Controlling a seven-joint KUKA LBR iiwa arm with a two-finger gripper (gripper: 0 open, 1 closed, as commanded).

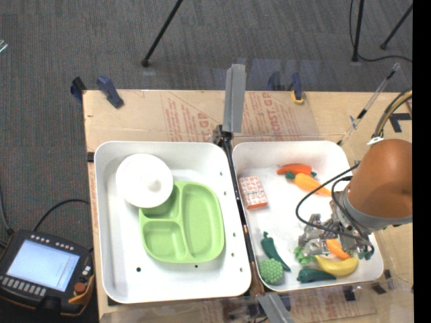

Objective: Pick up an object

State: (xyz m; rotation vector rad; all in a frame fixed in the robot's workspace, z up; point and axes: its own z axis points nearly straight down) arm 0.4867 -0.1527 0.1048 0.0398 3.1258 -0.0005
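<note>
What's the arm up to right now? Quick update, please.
Gripper low in the right bin, down among the toy food. Banana lies right beside it; nothing seen held. Cables drape over the spot.

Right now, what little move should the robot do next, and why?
Probably a small straight lift to test the grasp. The gripper sits low in the right bin among the banana and an orange toy; whether it holds anything isn't visible.
</note>
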